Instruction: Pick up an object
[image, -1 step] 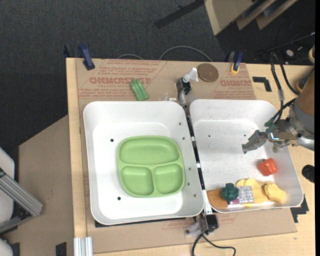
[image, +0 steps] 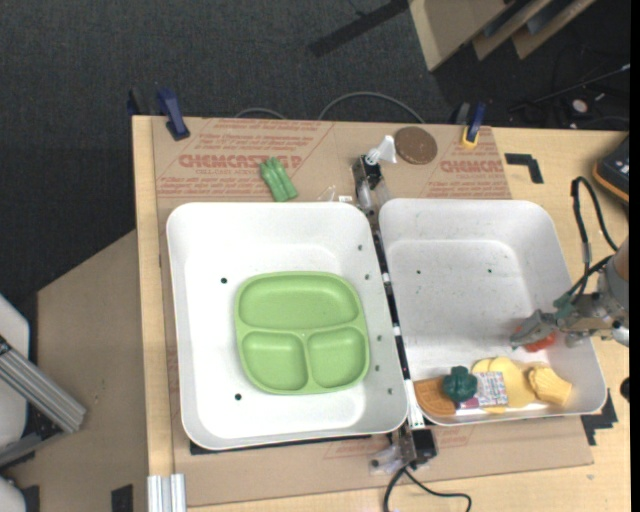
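One fixed camera looks down at a slant from above the bench (image: 250, 150), taking in both white bins (image: 200, 300) left of the gripper (image: 535, 330).

I see the bench (image: 240, 150) topped with brown cardboard printed in red lettering. Two white bins sit directly on it, side by side and touching: left bin (image: 200, 300), right bin (image: 470, 225). Behind the left bin, a green piece (image: 278, 181) lies on the cardboard. Behind the bins' seam, a brown disc (image: 415, 146) rests near the rear edge. A blue clamp (image: 172, 112) grips the rear left corner, a yellow-blue clamp (image: 472, 124) the rear right.
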